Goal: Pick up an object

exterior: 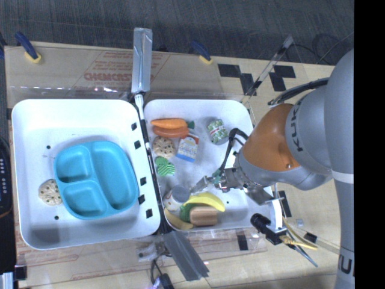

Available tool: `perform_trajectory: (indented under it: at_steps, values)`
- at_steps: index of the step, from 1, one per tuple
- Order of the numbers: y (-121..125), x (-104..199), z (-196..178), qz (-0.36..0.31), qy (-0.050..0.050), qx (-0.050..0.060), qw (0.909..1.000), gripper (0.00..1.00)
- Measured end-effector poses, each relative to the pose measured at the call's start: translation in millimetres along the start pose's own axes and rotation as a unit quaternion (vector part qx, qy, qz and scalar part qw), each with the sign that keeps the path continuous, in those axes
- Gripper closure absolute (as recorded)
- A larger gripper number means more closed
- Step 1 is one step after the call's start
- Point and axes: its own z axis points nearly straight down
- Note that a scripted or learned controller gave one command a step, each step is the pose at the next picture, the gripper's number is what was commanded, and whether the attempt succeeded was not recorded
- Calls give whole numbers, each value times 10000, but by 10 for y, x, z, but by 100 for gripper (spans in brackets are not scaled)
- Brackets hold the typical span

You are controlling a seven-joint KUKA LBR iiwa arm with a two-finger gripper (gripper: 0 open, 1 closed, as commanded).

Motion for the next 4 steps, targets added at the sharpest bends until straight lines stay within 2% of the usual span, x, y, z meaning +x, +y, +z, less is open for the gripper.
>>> perform_trajectory:
  at_steps: [1,2,3,4]
  values:
    - [2,65,4,-210,13,12,9998,0]
    - [621,40,76,613,3,66,9981,0]
    - [-40,-367,60,454,0,63,9989,0]
    - [-68,-250,61,-139,4,56,9999,0]
